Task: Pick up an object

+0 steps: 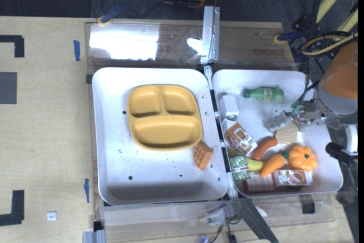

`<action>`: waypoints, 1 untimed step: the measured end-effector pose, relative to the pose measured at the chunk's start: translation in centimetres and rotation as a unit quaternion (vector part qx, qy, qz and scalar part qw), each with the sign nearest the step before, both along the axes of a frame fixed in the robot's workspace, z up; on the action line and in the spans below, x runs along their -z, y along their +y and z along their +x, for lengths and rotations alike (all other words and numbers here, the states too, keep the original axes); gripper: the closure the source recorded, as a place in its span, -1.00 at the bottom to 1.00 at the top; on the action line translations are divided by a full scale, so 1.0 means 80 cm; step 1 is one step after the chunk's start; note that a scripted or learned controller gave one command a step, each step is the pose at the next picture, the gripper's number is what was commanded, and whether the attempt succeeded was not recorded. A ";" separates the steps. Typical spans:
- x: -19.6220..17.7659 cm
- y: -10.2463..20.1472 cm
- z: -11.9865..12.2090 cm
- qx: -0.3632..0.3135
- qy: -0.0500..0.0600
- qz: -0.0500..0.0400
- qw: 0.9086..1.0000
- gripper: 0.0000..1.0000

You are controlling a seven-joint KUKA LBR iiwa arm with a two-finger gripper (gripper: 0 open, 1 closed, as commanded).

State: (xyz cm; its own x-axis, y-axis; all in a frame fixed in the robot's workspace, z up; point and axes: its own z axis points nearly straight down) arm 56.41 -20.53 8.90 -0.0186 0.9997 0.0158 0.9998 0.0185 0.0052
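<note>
My gripper hangs low over the right bin, near its right middle, with the orange-banded arm behind it. Just below the gripper lies a pale beige piece. Beside that are two carrots and an orange pumpkin. A green bottle lies on its side at the back of the bin. A brown snack packet and a white block sit along the left wall. A red and white carton lies at the front.
The left bin holds a yellow divided plate and a waffle-like orange piece by its right wall. A banana and a small green pack lie at the right bin's front left. A ridge divides the bins.
</note>
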 end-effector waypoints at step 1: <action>-0.012 -0.003 0.001 0.001 -0.002 -0.003 1.000 1.00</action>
